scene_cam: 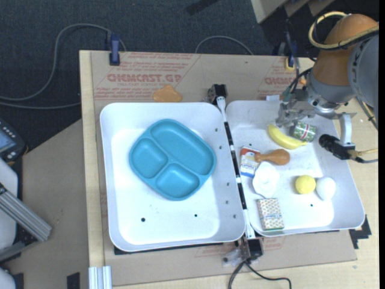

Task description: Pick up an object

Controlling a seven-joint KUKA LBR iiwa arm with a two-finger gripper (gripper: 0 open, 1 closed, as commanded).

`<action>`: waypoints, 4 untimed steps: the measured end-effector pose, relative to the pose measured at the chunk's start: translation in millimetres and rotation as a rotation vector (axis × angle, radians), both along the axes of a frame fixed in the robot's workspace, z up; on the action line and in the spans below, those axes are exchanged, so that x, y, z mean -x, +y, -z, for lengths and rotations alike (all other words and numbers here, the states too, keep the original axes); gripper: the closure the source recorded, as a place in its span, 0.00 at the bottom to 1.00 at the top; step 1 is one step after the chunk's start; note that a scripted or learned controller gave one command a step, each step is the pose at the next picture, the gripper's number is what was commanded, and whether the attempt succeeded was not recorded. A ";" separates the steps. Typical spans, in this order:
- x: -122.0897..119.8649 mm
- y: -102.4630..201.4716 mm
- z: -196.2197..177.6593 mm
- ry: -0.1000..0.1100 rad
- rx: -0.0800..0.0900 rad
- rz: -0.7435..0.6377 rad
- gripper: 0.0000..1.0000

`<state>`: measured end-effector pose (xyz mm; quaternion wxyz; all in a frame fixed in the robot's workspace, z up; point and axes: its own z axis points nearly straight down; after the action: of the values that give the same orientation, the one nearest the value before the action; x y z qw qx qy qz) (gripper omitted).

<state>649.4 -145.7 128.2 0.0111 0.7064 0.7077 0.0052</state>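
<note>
From above, we saw the gripper (294, 114) low in the right bin (349, 212), just over a can (304, 130) beside the banana (284, 138). Whether it held anything, we could not tell. We judged a straight, centred descent best.

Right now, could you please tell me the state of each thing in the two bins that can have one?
Blue divided plate: flat in the left bin, holding nothing.
Banana: lying in the right bin, by the gripper.
Small can: on its side, against the banana.
Small box: lying flat near the front rim.
Yellow ball: resting beside the white egg.
</note>
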 end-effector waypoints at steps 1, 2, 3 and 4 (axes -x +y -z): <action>0.2 -0.1 0.6 0.001 0.000 0.001 0.00; -9.0 -3.1 15.4 -0.006 -0.001 -0.001 0.00; -7.9 -1.7 19.6 -0.001 -0.005 -0.002 0.00; -2.7 -2.0 17.7 0.016 -0.006 0.000 1.00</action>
<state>652.1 -147.7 110.5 0.0033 0.7063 0.7079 0.0018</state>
